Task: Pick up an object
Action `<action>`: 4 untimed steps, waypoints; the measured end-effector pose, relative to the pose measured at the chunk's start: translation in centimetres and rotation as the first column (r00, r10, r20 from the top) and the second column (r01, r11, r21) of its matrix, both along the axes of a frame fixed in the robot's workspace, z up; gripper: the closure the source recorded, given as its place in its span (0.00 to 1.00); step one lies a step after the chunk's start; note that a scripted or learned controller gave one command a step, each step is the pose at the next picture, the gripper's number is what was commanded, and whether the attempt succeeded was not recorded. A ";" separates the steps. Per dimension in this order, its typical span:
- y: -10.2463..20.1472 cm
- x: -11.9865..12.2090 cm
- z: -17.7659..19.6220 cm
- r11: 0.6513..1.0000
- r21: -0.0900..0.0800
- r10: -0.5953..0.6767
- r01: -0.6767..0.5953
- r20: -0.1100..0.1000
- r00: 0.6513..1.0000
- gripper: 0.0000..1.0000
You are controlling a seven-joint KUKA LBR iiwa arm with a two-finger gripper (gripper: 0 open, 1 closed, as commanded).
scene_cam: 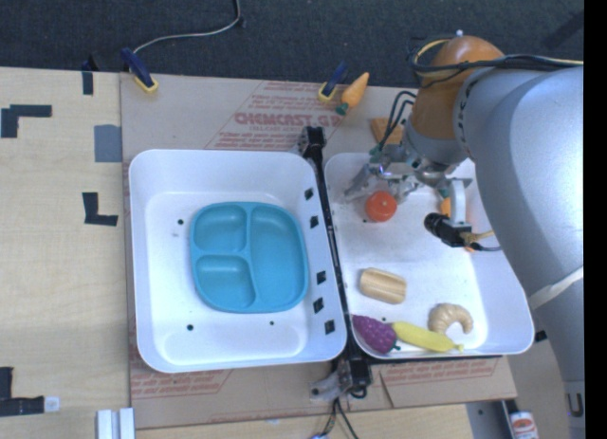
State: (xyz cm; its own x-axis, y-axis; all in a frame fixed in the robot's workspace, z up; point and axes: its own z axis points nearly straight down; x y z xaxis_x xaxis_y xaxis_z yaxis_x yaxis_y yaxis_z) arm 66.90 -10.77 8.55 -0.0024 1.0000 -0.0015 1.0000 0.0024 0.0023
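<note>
The jaws (387,179) hang over the far end of the right-hand bin (503,309), and they look spread, the two metal fingers (360,181) splayed out to either side just above a small red ball (381,206), which could be a toy tomato. Nothing sits between the fingers; the ball lies on the bin floor just below the tips, and whether a tip touches it is not clear from this slanted look down.

In this one camera view the grey arm (531,162) comes in from the right, with its orange band (446,96) above the wrist. The ball seems the likeliest target, being the nearest thing to the jaws. To do the grasp well, I would judge the jaws should centre over the ball so that it lies midway between the fingers, go down until the tips pass its widest part, and only then close; a round, smooth ball may roll or squirt out if pinched off-centre or too high.

Other things lie further down the same bin: a bread roll (382,284), a croissant (450,317), a banana (424,336) and a purple bunch of grapes (375,333). The left-hand bin (152,238) holds a blue divided tray (249,256). Both bins rest on the counter (57,257).
</note>
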 end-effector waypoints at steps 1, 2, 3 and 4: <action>-0.1 0.0 1.0 1.000 -0.003 0.001 -0.001 0.000 1.000 1.00; 0.0 0.0 1.0 1.000 -0.003 0.001 -0.001 -0.001 1.000 0.00; 0.8 -3.0 0.0 1.000 -0.001 -0.002 0.002 0.000 1.000 0.00; 0.8 -2.9 1.2 1.000 -0.001 -0.001 0.001 0.003 1.000 1.00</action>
